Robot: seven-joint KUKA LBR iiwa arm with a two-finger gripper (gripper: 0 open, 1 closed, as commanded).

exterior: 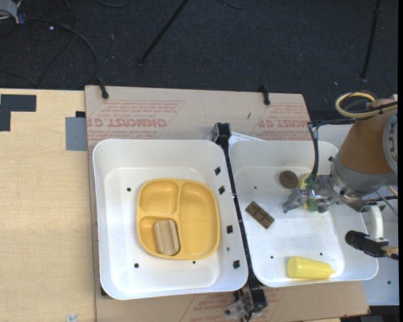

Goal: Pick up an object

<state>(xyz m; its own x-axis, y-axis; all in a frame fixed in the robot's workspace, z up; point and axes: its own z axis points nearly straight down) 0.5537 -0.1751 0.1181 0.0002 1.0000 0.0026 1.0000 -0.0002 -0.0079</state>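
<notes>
Yellow plastic is the material of the cone-shaped object (309,267) that lies on its side in the right bin (289,163), near the front wall. It looks light, stiff and smooth, so it may slip or roll; I judge the best hold is across its wider part, with the fingers on both sides of the round body. A brown flat block (260,215) lies near the divider, and a small round brown disc (288,178) lies farther back, close to the pincer (302,200). Both look hard and light; the block is thin, so it needs a low grip on its long edges. The pincer hangs over the right bin, between the disc and the block, and its metal fingers seem spread apart with nothing between them. In the left bin (114,180) a yellow divided tray (201,213) carries a tan block (166,237).
</notes>
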